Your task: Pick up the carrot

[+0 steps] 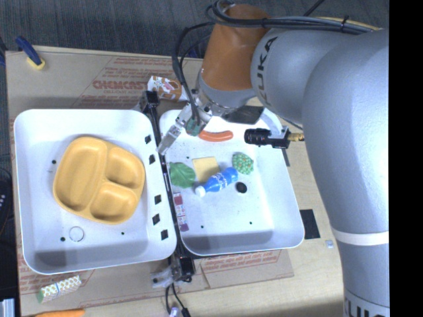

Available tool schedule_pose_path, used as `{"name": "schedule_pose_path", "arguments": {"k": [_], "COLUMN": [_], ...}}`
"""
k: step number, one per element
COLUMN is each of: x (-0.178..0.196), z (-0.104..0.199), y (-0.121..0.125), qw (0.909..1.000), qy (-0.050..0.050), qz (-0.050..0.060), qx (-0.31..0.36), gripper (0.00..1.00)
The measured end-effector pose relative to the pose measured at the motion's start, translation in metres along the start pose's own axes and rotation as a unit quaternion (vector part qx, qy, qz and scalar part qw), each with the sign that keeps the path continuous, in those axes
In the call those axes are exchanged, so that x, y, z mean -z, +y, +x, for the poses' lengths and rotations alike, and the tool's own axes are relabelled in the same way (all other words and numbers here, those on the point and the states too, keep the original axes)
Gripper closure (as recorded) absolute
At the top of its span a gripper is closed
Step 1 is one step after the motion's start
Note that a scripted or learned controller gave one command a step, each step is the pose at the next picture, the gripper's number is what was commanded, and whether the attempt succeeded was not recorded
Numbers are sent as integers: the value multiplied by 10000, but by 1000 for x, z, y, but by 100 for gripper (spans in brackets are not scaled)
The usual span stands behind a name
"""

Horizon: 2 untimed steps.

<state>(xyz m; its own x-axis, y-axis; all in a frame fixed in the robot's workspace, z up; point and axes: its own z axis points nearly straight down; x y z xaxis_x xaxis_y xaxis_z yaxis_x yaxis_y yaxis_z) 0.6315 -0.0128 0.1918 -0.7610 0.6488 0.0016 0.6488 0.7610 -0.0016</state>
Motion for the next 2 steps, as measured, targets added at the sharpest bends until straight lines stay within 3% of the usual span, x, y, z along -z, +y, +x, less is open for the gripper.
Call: {"name": "schedule_pose_path", "arguments": {"k": [1, 2], "x": [0, 0], "z": [0, 1], "y": [0, 21], "qw": [10000, 9970], "qy": [-1, -15], "qz": [1, -9], "qx": [-1, 770], "gripper": [0, 0]}}
